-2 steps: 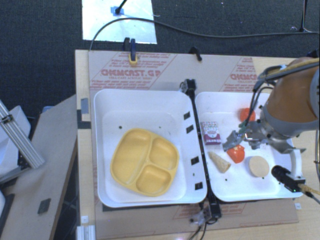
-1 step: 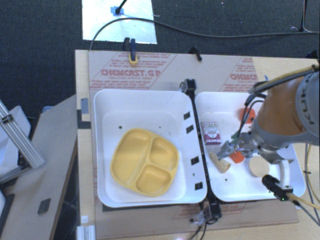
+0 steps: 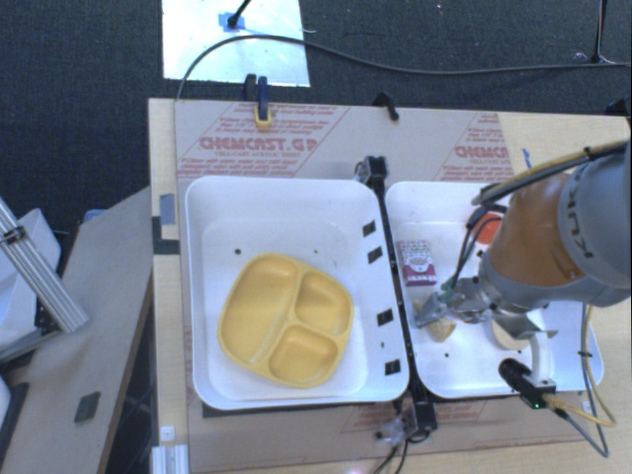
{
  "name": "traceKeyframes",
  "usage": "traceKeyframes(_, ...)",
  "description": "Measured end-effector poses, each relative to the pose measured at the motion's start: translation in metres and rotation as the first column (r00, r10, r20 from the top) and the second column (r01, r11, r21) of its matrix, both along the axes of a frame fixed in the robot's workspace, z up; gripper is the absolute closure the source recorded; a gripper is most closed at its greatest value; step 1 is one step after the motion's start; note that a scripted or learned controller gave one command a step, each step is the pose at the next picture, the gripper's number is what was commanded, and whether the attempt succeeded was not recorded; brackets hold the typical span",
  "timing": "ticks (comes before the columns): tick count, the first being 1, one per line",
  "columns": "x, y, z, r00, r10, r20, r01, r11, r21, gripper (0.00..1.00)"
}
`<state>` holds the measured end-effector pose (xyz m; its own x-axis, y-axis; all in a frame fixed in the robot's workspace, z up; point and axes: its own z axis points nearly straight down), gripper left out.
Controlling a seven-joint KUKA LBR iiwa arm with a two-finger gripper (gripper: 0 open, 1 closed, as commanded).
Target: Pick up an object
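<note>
In the right bin [image 3: 464,388], low over its left half, the tool [image 3: 442,304] is seen in the camera view, at the end of the grey arm [image 3: 553,250] with the orange band. Its tip is lowered close to the bin floor. Whether the tool is open or closed cannot be told, because its end is small and partly blurred against the white floor.

Just below the tool, touching it or almost touching it, a small tan object [image 3: 441,330] lies on the bin floor. It cannot be said that this object is gripped; no lifting is visible. Just above the tool and slightly to its left, a small red and white packet [image 3: 417,262] lies flat near the wall between the bins. To the right of the tool, partly hidden under the arm, another pale round object [image 3: 506,337] is seen.

Well apart to the left of the tool, in the left bin [image 3: 286,194], a yellow compartment tray [image 3: 284,318] rests untouched. Both bins stand on the surface [image 3: 326,136].

As a judgement, the task is at the approach or grasp step: the tool is brought down to the tan object, but a secure hold and the lift are not yet shown, so most of the task is left.
</note>
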<state>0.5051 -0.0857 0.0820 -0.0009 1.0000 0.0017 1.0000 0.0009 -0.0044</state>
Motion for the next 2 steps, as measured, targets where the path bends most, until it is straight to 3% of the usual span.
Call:
traceKeyframes(1, 0.002, -0.001, 0.01, 1.0, 0.0, 0.003, 0.0, 1.0, -0.001, 1.0)
traceKeyframes(2, 0.006, -0.003, 0.05, 1.0, 0.003, 0.005, -0.003, 1.0, -0.002, 1.0)
